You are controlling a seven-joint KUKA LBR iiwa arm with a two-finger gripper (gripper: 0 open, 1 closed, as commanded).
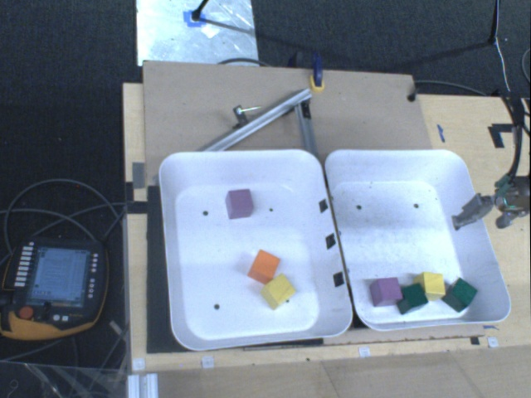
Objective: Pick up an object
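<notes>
The gripper [489,212] hangs at the right bin's [398,168] outer rim, fingers spread with nothing between them, so the approach is only beginning; it must travel inward and descend over the nearest dark green cube [460,293].

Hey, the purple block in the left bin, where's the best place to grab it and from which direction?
Probably straight down from above, closing on two opposite flat sides of the purple block. It sits alone on the left bin floor, apart from the orange block, so both sides look free.
</notes>
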